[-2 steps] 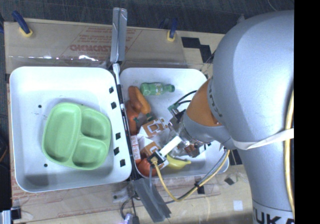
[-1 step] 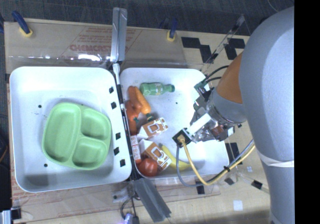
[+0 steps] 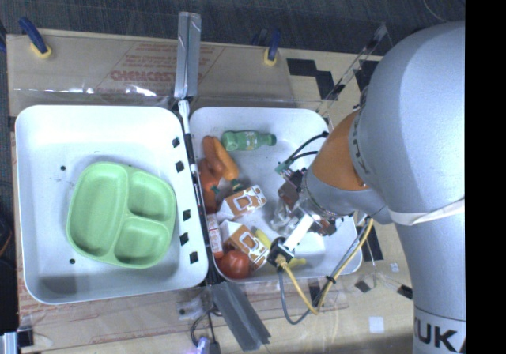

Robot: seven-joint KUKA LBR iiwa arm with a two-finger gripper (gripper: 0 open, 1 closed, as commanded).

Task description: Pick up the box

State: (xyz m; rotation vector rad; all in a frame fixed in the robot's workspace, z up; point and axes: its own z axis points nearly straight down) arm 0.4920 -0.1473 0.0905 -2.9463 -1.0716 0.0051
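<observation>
Two small white and orange boxes lie in the right bin (image 3: 261, 117): one box (image 3: 244, 201) near the bin's middle left, a second box (image 3: 248, 241) below it toward the front. My gripper (image 3: 286, 214) hangs low over the bin's middle, just right of the upper box, under the grey arm with its orange band (image 3: 340, 159). The wrist hides the fingertips, and nothing shows between them.
A green bottle (image 3: 247, 140) lies at the back of the right bin. An orange carrot (image 3: 219, 156) and a red tomato (image 3: 234, 264) sit along its left side. The left bin (image 3: 47, 127) holds a green divided plate (image 3: 122, 214).
</observation>
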